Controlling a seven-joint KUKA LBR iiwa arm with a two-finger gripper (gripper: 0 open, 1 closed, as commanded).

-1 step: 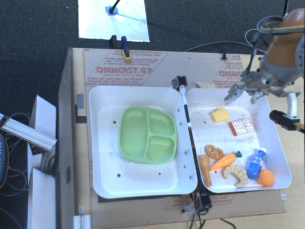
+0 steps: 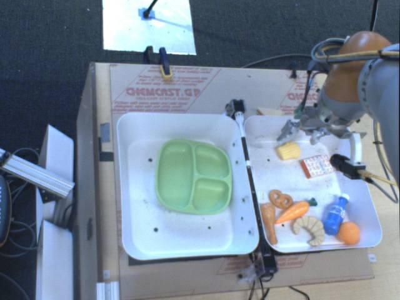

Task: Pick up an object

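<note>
My gripper [image 2: 302, 134] hovers over the back of the right bin [image 2: 369, 205], its two grey fingers spread open with nothing between them. Just below and to the left of the fingertips lies a yellow corn piece [image 2: 288, 150]. A red and white box [image 2: 315, 165] sits a little in front of the gripper. Farther forward lie a pretzel [image 2: 280, 199], a carrot [image 2: 292, 212], a croissant [image 2: 309, 228], a blue bottle [image 2: 335, 214], an orange [image 2: 350, 233] and a tan cone-shaped piece [image 2: 268, 220].
The left bin [image 2: 137, 167] holds a green divided plate [image 2: 192, 176]. A black divider rail [image 2: 248, 167] runs between the bins. The arm [image 2: 359, 74] reaches in from the right, with cables [image 2: 369, 177] trailing over the right bin's edge.
</note>
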